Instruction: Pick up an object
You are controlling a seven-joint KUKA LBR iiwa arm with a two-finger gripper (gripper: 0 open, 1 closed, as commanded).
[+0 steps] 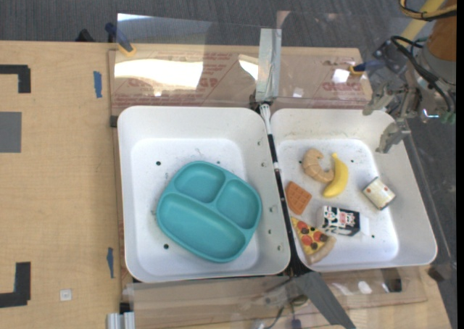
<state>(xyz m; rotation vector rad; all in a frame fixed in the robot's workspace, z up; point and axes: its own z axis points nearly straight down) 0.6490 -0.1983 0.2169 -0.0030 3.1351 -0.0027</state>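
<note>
The right bin (413, 244) holds several small items: a yellow banana (336, 175), a tan croissant (315, 164) touching it on the left, an orange waffle square (297, 196), a pizza slice (313, 240), a black-and-white carton (341, 220) and a small white box (378, 192). My gripper (391, 128) hangs over the bin's far right corner, above and behind the white box. It touches none of the items and carries nothing that I can see.
A teal divided plate (209, 210) lies in the left bin (134, 175). A clear plastic screen (217, 74) with a metal post (270, 59) stands behind both bins. Cables and the orange-banded arm (438, 38) crowd the upper right.
</note>
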